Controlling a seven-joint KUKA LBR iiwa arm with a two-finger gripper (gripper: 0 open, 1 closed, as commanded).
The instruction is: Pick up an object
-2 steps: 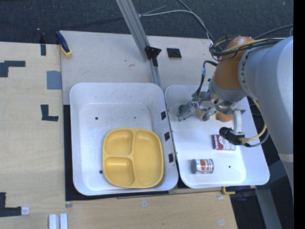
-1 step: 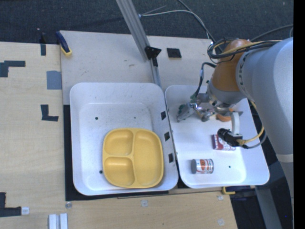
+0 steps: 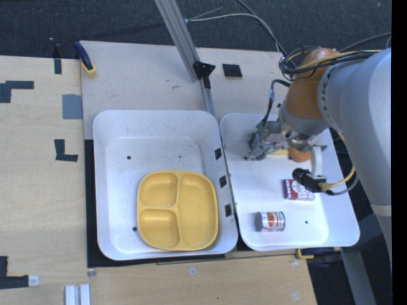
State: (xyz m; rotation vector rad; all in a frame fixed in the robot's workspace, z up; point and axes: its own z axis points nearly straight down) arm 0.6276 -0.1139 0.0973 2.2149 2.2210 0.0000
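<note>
In the right bin [image 3: 331, 234] lie a small red and white can [image 3: 270, 221] on its side near the front, a red and white packet [image 3: 297, 190] in the middle, and an orange object [image 3: 299, 152] partly hidden under the wrist. My gripper [image 3: 257, 149] is low over the back left part of this bin, to the left of the orange object and well behind the can. Nothing shows in its grasp. A yellow divided plate [image 3: 178, 210] rests in the left bin [image 3: 111, 170].
A slanted metal post [image 3: 181, 33] rises behind the bins, with a black clamp at its foot. Cables loop over the arm's orange band [image 3: 311, 62]. The wall between the two bins [image 3: 226, 170] runs just left of my gripper.
</note>
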